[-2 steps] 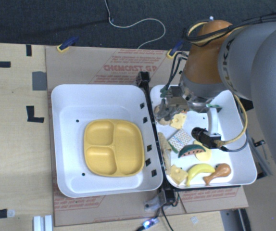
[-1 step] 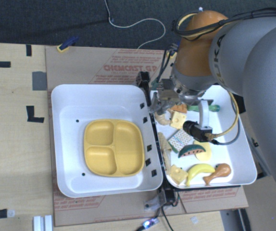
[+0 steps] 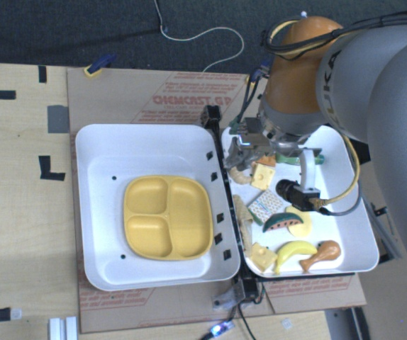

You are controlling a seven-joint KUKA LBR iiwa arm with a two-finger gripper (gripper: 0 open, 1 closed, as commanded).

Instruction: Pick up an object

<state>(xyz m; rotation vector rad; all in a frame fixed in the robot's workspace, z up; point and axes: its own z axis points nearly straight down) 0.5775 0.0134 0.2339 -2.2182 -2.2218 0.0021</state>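
Toy food pieces (image 3: 288,241), smooth moulded plastic, lie under the claw (image 3: 260,163), whose grip I cannot tell.

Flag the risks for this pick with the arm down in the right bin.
1. The toy food is crowded: the cheese wedge, checkered piece and watermelon slice lie close together, so closing there may nudge or catch a neighbour.
2. The gripper sits near the bin's left wall, so a finger may scrape it.
3. The black cable hangs over the bin and could snag.
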